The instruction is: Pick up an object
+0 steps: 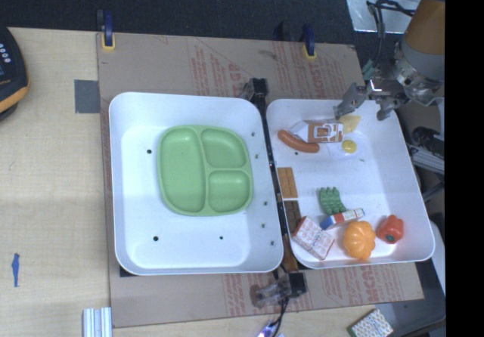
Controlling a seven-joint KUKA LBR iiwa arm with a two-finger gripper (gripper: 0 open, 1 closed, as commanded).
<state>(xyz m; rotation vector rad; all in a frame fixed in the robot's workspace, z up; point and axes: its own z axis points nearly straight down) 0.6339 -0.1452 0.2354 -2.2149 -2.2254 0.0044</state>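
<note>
Arm: reaches in from the right, orange band up at the top corner; wrist angled down over the far edge of the right bin point(414, 177)
Gripper point(368, 103): hovering above the bin's back rim; fingers spread wide, nothing between them
Right bin: hot dog point(298, 142) and small carton point(327, 132) near the back, just below the gripper; yellow ball point(349, 146) beside them; green block point(330, 199) mid-bin; orange pumpkin point(358, 239), red pepper point(390, 229) and a white box point(313, 237) along the front
Left bin point(136, 177): holds a green divided plate point(205, 170), sitting flat in the middle
</note>
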